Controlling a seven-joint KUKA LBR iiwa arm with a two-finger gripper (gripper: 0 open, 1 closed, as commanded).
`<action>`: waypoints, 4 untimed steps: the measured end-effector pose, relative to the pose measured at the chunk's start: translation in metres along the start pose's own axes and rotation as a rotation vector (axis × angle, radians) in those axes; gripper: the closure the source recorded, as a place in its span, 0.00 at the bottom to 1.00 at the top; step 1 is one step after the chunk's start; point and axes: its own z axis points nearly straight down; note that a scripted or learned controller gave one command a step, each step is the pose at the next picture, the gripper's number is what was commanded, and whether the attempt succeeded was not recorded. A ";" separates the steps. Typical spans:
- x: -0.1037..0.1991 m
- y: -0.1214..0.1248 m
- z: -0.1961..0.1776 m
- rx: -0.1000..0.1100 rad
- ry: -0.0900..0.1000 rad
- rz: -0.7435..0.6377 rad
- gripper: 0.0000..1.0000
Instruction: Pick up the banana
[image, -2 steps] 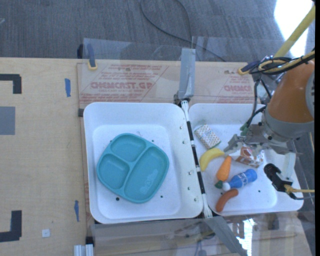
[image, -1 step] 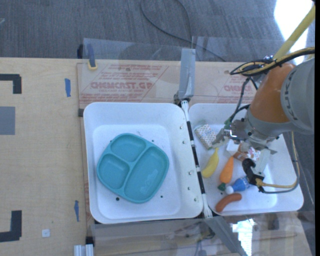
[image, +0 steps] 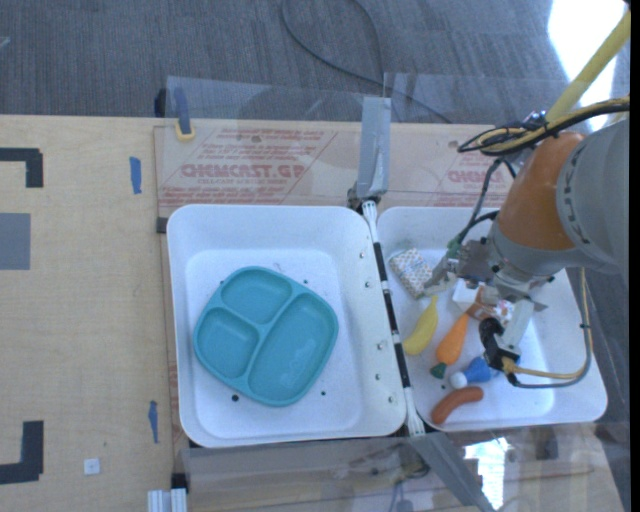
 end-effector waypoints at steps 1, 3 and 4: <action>-0.006 -0.003 0.000 0.004 0.005 -0.112 0.00; -0.003 -0.004 0.001 -0.001 -0.002 -0.139 0.00; -0.002 -0.011 -0.001 -0.012 0.000 -0.083 0.00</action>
